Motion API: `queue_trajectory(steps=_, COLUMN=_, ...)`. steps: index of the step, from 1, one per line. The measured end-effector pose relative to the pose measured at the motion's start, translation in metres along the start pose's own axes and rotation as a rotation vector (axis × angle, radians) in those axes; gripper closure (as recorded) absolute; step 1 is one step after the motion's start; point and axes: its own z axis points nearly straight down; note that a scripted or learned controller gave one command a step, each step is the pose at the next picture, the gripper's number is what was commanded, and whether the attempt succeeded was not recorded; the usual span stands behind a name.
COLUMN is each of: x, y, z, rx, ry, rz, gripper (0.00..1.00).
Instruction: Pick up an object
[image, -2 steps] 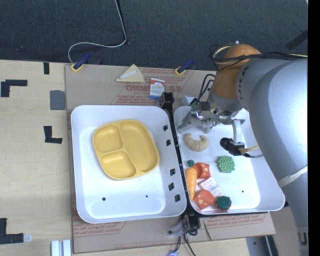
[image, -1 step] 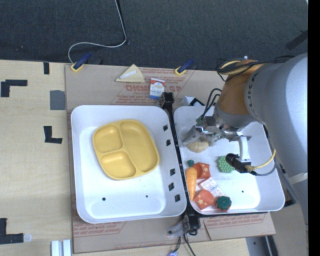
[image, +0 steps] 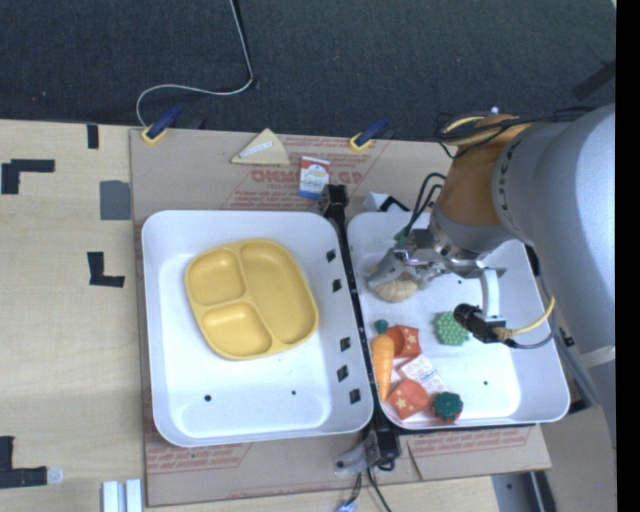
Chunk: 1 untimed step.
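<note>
The metal claw (image: 392, 268) sits low in the right bin (image: 520, 400), touching a smooth, pale, rounded lump (image: 395, 290); its grip cannot be told. A tapered carrot (image: 383, 366) lies nearby.

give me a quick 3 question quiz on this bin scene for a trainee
1. True or false: the yellow divided plate lies in the same bin as the carrot.
2. Which thing is the gripper closest to?
A. the green bumpy ball
B. the beige potato-like piece
C. the broccoli
3. Fill in: the carrot lies along the ____ edge of the right bin as the camera sees it.

Key
1. False: the plate is in the left bin, the carrot in the right one.
2. B: the gripper sits just above that piece.
3. Left, beside the divider between the bins.
</note>
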Motion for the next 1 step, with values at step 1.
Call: queue_trajectory(steps=1, x=0.0197, y=-0.0281, z=-0.0896, rx=0.0, ry=0.002, rz=0.0, gripper=1.0)
